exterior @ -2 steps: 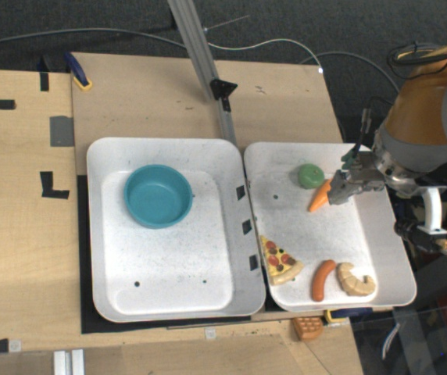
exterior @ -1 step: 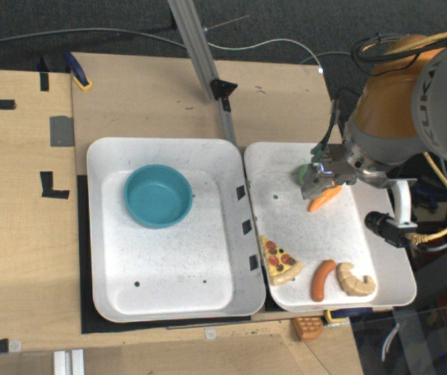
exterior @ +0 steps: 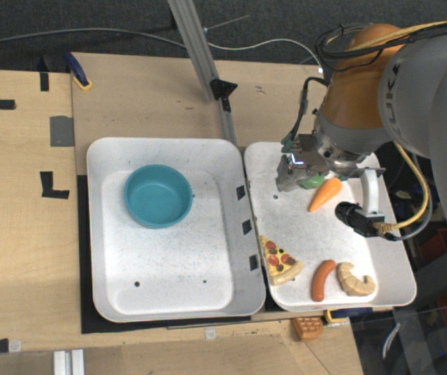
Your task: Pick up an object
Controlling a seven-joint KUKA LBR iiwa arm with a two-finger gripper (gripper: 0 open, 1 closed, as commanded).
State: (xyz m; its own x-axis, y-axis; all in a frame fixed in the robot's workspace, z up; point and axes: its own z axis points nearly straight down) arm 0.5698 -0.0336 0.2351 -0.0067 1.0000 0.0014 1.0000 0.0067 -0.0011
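Note:
My gripper (exterior: pixel 292 175) hangs low over the far part of the right bin (exterior: pixel 380 256), below the orange wrist band. A green object (exterior: pixel 313 182) peeks out just beside it, partly hidden by the gripper body. An orange carrot (exterior: pixel 325 194) lies tilted right next to the green piece. Nearer the front of that bin lie a pizza slice (exterior: pixel 280 262), a red sausage (exterior: pixel 323 280) and a tan croissant-like piece (exterior: pixel 355 280).
The left bin (exterior: pixel 106 280) holds a teal bowl (exterior: pixel 158 196) in its far left part. A grey metal post (exterior: pixel 200 45) rises behind the bins. Cables run along the arm on the right. A small orange item (exterior: pixel 308 328) lies in front of the right bin.

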